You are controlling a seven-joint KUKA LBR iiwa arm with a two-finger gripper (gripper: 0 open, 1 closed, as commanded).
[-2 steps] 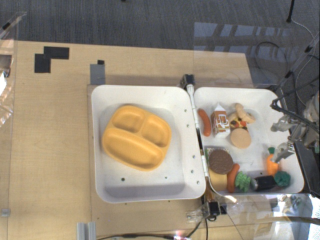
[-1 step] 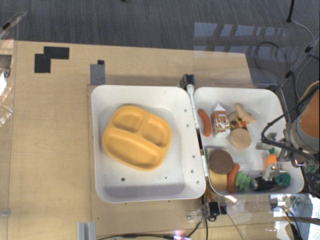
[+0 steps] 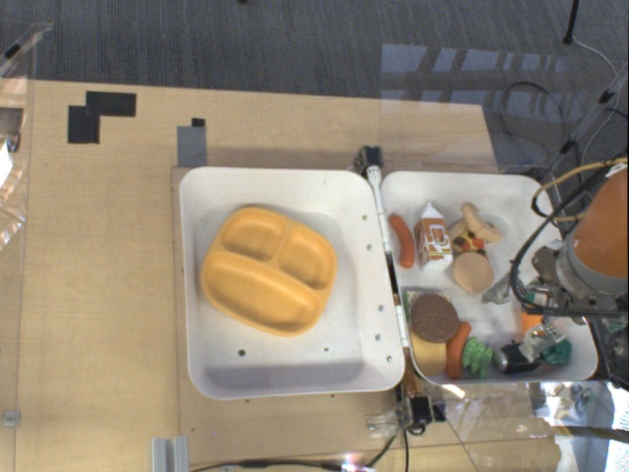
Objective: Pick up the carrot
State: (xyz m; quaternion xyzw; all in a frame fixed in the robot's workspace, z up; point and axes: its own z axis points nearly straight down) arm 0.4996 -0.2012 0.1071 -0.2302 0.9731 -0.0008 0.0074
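The carrot (image 3: 457, 348), orange with a green leafy top on its right, lies near the front edge of the right bin (image 3: 511, 187). It sits just right of a yellow slab (image 3: 427, 353). My gripper (image 3: 536, 330) hangs under the grey and orange wrist at the bin's front right corner. It is to the right of the carrot and apart from it. A small orange thing (image 3: 531, 318) and a green thing (image 3: 558, 352) show close by the gripper.
The right bin also holds a red sausage (image 3: 401, 240), a small carton (image 3: 432, 240), a tan pretzel-like toy (image 3: 477, 226), a tan disc (image 3: 473, 272) and a brown disc (image 3: 433, 316). A yellow divided tray (image 3: 269, 268) lies in the left bin (image 3: 211, 362).
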